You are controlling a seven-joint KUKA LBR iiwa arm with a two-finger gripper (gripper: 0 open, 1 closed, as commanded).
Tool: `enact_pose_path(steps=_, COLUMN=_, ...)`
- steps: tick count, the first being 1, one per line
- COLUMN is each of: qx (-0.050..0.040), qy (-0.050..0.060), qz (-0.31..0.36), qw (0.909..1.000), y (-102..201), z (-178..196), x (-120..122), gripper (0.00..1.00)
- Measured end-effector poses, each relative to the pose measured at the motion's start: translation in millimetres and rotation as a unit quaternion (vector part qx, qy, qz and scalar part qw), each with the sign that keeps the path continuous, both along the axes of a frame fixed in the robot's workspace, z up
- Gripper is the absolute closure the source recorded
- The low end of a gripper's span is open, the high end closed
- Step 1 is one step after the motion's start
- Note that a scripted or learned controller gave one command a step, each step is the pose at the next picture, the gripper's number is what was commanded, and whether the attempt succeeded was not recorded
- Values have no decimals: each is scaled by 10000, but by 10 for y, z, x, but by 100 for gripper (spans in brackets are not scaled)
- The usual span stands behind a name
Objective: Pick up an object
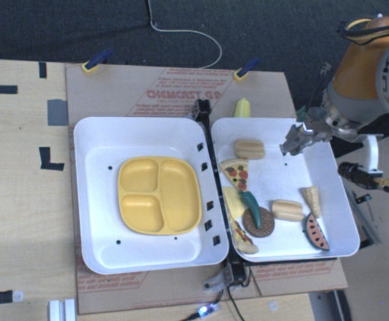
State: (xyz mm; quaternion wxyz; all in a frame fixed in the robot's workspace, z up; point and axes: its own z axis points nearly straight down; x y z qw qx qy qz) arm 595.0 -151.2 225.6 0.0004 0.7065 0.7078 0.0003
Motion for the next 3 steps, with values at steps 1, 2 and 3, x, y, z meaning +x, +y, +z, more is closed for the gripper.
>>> enact_pose_path(steps=1, qx=7, qy=16, qz=23, qw=10000, y=605, z=-82, x=-82, gripper=100)
enact_pose_path(steps=2, qx=10, qy=21, qz=22, qw=10000, y=1138, z=-172, x=-133, gripper=100)
enact_pose_path(steps=3, qx=11, qy=20, qz=25, qw=10000, y=1663, z=-212, x=-151, gripper=100)
